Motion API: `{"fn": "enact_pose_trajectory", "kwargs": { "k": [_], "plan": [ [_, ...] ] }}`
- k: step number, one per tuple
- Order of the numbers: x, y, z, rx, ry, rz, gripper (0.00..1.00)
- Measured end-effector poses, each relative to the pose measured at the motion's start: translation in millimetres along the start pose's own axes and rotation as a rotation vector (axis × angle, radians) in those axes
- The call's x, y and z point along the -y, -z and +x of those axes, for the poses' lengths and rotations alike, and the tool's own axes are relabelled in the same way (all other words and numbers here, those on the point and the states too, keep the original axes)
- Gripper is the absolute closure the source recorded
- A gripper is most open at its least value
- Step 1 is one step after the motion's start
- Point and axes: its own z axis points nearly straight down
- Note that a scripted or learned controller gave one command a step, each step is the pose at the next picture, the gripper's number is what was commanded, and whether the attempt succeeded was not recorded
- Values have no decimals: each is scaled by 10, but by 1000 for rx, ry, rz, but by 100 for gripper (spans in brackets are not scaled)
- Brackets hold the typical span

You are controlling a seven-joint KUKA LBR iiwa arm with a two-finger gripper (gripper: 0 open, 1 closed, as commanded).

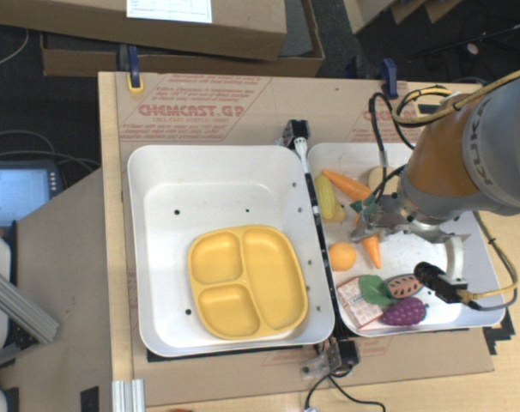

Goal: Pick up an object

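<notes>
Reader: Bins first, please, from left to right. What does the left bin (157, 187) hold?

Legend: One item, a yellow divided plate (247, 281). It has three compartments and lies flat toward the near side of the bin. The bin floor around it is bare white.

Reader: And the right bin (354, 154)?

Legend: Toy foods, crowded toward its left half. A yellow corn cob (327, 197) lies along the left wall. A long carrot (346, 184) lies slantwise just beside it, at the far end. Nearer the camera sits an orange ball (342, 255), close to the left wall. A small carrot (371, 250) is just to its right, with its tip pointing toward the near side.

Reader: What occupies the near corner?

Legend: A white card with red print (354, 297), with a green leaf (373, 288) overlapping it. Next comes a reddish slice (403, 284), possibly a fruit wedge, though the view is too coarse to say. A bunch of purple grapes (404, 312) lies just beside it, against the near wall.

Reader: Where is the gripper (371, 230)?

Legend: Low in the right bin, directly over the thick end of the small carrot, with the grey and orange arm (466, 157) reaching in from the right. Whether it is spread or closed, or touches the carrot, cannot be told, because its dark body hides the contact.
</notes>
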Motion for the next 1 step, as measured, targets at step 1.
{"fn": "enact_pose_trajectory", "kwargs": {
  "k": [1],
  "plan": [
    [60, 949, 725, -1, 8, -6, 100]
  ]
}}
